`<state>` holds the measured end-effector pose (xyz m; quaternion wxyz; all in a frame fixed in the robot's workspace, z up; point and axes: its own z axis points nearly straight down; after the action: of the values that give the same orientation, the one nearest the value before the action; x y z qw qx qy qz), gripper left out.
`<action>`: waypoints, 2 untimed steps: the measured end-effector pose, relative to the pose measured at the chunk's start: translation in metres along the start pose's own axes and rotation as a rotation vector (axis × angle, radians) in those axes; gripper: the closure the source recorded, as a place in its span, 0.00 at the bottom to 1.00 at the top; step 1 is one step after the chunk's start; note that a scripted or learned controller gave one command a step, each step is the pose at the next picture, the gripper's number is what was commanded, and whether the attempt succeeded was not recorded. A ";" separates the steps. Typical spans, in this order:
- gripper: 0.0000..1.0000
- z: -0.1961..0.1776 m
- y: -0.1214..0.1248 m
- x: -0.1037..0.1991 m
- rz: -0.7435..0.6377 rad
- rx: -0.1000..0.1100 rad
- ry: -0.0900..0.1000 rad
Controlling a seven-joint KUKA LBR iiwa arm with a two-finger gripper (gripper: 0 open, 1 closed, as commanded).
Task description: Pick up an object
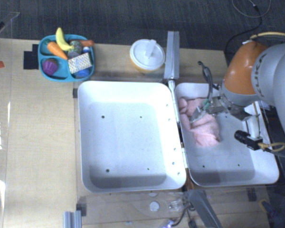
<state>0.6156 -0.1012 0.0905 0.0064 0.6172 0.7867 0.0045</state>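
A soft pink object lies in the upper left part of the right bin, with a smaller pink piece beside it near the bin's left wall. My gripper reaches in from the right and sits low over the top of the pink object, at or very near its surface. The grey arm with its orange band stands over the bin's upper right corner and hides that part of the bin.
The left bin sits beside the right one, their walls meeting at the middle. A blue tray of toy food stands at the back left. A white lidded cup and a metal post stand behind the bins.
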 end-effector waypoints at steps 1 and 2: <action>0.00 -0.001 -0.030 -0.007 -0.070 -0.001 -0.001; 0.00 0.002 0.035 -0.022 0.164 0.005 0.000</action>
<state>0.6543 -0.1139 0.0892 0.0042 0.6798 0.7334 0.0032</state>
